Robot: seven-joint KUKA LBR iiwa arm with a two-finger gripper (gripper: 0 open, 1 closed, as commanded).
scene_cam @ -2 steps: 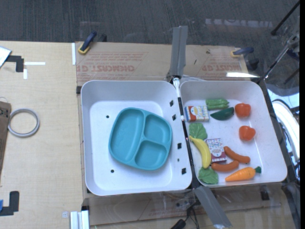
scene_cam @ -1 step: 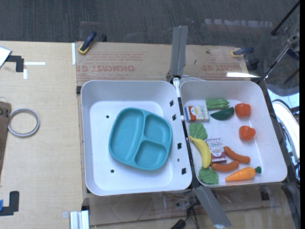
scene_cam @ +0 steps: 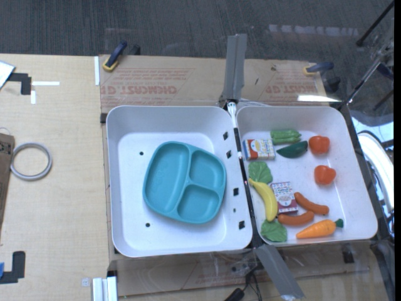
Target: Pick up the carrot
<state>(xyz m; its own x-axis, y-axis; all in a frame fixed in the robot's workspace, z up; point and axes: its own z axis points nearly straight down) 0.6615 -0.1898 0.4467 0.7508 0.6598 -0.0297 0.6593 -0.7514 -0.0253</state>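
Observation:
The carrot (scene_cam: 318, 229) is orange with a small green top. It lies on its side near the front right corner of the right bin (scene_cam: 351, 137), its green end pointing right. Two sausages (scene_cam: 311, 203) lie just behind and to its left.
The right bin also holds a banana (scene_cam: 265, 198), two red tomatoes (scene_cam: 319, 145), green vegetables (scene_cam: 286, 135), leafy pieces (scene_cam: 260, 171) and two small cartons (scene_cam: 259, 148). A teal divided plate (scene_cam: 185, 182) sits in the left bin (scene_cam: 119, 187). A tape roll (scene_cam: 29, 161) lies on the bench at left.

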